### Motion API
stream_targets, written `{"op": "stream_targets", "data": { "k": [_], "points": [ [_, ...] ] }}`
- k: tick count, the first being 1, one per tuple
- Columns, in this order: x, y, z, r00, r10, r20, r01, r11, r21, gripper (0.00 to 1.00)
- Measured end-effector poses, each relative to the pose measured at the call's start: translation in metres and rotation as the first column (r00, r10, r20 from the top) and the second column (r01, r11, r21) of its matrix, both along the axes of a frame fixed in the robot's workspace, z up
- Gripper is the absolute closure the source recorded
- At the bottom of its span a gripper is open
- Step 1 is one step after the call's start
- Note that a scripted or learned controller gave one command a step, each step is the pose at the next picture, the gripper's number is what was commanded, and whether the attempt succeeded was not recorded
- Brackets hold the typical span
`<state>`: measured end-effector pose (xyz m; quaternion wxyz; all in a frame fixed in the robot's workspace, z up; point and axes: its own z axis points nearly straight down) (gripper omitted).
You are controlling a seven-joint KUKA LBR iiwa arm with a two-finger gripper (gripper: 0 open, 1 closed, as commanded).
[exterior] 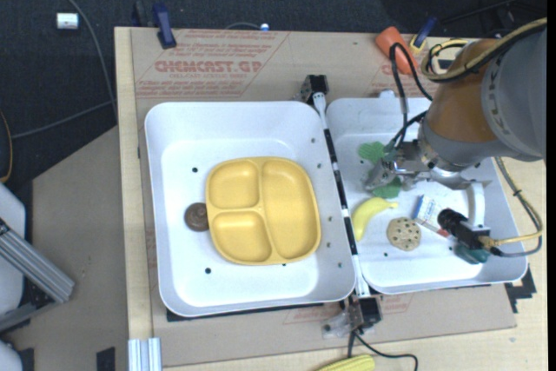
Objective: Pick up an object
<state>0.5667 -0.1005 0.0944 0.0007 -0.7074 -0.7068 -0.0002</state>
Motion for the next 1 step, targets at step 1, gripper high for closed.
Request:
{"op": "stream_targets", "data": {
  "k": [1],
  "points": [
    [-0.0205, 0.0707, 0.0908, 1.000, 0.003, 0.003, -0.003, 1.000, 0.000, 1.00]
  ]
}}
